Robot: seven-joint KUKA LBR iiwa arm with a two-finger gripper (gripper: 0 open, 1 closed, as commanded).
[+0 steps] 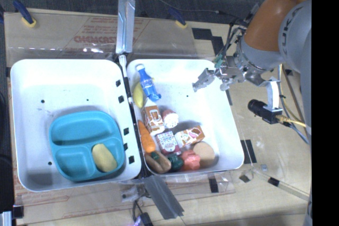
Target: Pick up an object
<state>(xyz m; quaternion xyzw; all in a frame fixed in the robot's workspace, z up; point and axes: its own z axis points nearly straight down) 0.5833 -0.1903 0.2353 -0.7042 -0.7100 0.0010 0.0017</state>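
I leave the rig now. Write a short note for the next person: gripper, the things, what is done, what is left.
Gripper: above the right bin's upper right part, holding nothing.
Things: blue bottle, banana, carrot, snack packs and other toy food piled at the bin's lower left. Left bin: blue tray with a potato.
Done: nothing picked.
Left: descend, grasp one object, lift.

My claw (204, 81) looks dull metal; both bins (32, 74) are smooth glossy plastic, the blue tray (79, 132) matt plastic.
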